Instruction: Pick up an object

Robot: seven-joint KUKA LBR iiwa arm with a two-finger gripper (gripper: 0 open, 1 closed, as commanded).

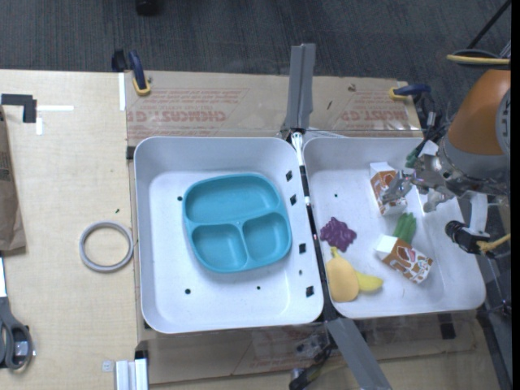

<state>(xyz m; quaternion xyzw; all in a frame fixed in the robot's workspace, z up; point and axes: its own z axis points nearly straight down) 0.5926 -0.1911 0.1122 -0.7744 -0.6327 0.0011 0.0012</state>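
A pale wooden counter [65, 169] carries two white bins before a dark carpeted floor [244, 15], with a roll of tape [106, 245] and scissors [12, 340] lying at its left. The left bin [154, 218] holds a blue divided tray [236, 222]. The right bin [455, 287] holds purple grapes [338, 233], a yellow pear [342, 279], a green piece [405, 227] and two cartons [406, 260], and the end effector [400, 188] hangs at the upper carton [382, 187]; its state I cannot tell.

Open floor [349, 192] beside purple grapes [338, 234]

Two white bins [154, 242], one blue tray [236, 223], perhaps six small items [338, 234], one tape ring [106, 245]
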